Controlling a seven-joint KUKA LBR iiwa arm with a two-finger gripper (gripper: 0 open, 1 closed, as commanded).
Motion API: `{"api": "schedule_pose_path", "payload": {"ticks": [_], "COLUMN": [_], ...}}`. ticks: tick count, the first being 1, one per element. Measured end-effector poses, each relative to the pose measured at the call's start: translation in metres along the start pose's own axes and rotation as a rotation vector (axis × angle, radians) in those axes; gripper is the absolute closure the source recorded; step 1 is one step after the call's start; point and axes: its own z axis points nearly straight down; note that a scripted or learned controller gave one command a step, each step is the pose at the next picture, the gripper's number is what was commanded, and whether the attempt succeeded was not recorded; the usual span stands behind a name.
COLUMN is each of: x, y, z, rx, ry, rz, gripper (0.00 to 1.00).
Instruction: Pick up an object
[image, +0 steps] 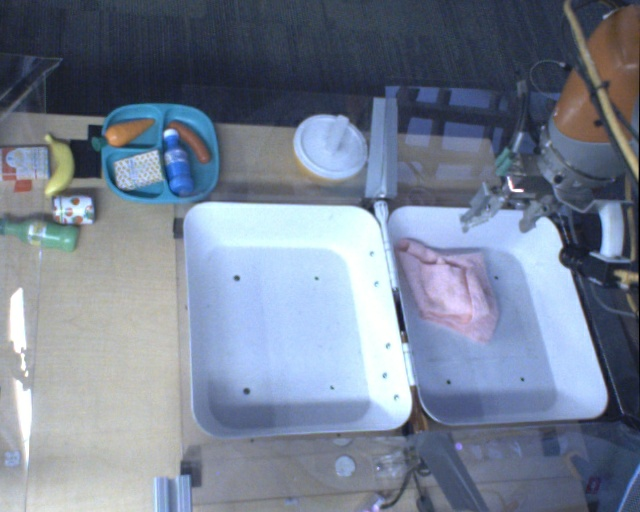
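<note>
Toward the left side of the right bin (560, 400), a crumpled pink cloth (450, 290) is lying — bare white floor stretching to its right and below it. Above the bin's far rim the gripper (505, 212) is hovering, fingers spread apart and holding nothing — well clear of the cloth.

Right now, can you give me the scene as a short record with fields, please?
target: pink cloth, crumpled, lying in the right bin
left bin: white, beside the right bin
end effector: above the far edge of the right bin, apart from the cloth, fingers spread
bench extras: teal tray with toy food, banana, white lid
</note>
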Motion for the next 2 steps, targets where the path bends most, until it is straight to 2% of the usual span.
{"api": "schedule_pose_path", "payload": {"ticks": [1, 2], "x": [0.029, -0.036], "y": [-0.015, 0.015], "z": [-0.01, 0.098], "rx": [-0.001, 0.001], "ry": [0.0, -0.001], "rz": [-0.059, -0.203], "gripper": [0.0, 0.0]}}
